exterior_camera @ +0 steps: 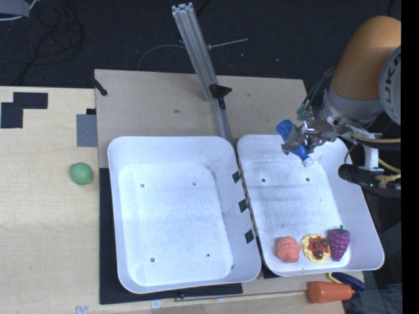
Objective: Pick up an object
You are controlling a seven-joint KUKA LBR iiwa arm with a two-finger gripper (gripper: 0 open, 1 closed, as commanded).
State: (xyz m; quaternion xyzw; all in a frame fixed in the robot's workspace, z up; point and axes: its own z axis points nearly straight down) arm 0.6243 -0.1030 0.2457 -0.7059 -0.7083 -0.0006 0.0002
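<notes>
Look at the upper right of the frame: the gripper hangs over the top end of the right bin with a small blue thing at its tip, but you cannot tell if the jaws are spread or pinching it. It looks light, hard and maybe slippery, so hold it across its middle. The only letters you can read are "UK" on the arm.

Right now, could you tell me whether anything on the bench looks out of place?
Yes. A green ball sits on the bench left of the left bin, and an orange carrot-like toy lies in front of the right bin. The pink toy, yellow toy and purple grapes lie inside that bin.
</notes>
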